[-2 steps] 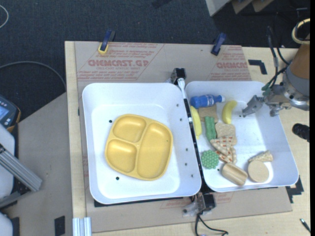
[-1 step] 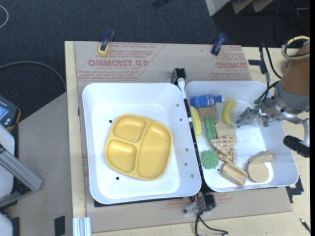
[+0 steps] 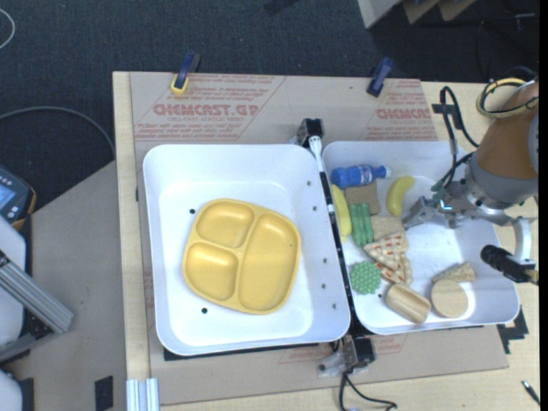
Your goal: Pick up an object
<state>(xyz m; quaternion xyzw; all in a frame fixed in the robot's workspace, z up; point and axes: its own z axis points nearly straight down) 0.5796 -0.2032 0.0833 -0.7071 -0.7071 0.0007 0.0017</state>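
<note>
The right bin (image 3: 428, 154) holds several toy foods. A blue bottle (image 3: 355, 175) lies at its back left, with a yellow banana (image 3: 399, 193) beside it. Green sticks (image 3: 361, 223), a pizza slice (image 3: 390, 253), a green round piece (image 3: 366, 276), a bread roll (image 3: 406, 302) and a pale round disc (image 3: 450, 298) fill the left and front. My gripper (image 3: 460, 238) hangs over the bin's right half, open, its fingers spread over bare white floor with nothing between them. The banana lies just left of the grey finger (image 3: 415, 213).
The left bin (image 3: 163, 169) holds a yellow divided plate (image 3: 242, 255). A black divider with clamps runs between the bins. Blue and yellow clips hold the cardboard at the back edge. Cables loop behind the arm at the right.
</note>
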